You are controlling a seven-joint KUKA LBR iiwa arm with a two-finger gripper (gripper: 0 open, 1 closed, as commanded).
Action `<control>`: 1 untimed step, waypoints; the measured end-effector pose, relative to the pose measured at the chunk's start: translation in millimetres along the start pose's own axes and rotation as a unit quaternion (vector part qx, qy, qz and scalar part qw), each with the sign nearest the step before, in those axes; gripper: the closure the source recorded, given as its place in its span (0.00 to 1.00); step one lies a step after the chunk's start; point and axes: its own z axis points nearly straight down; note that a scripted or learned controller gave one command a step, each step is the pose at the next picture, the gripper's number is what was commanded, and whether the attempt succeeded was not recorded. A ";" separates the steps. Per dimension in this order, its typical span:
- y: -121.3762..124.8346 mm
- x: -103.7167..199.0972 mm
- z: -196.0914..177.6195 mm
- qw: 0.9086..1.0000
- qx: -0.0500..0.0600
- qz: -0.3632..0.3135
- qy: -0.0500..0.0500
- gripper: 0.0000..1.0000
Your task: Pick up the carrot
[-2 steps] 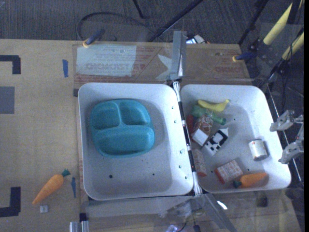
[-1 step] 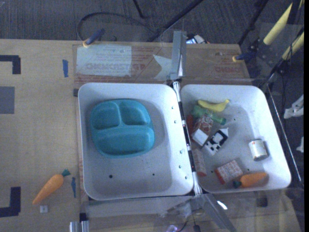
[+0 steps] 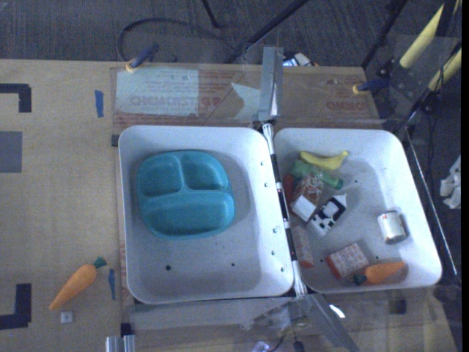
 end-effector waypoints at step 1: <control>-0.1 0.1 0.1 1.000 0.000 0.000 0.000 0.00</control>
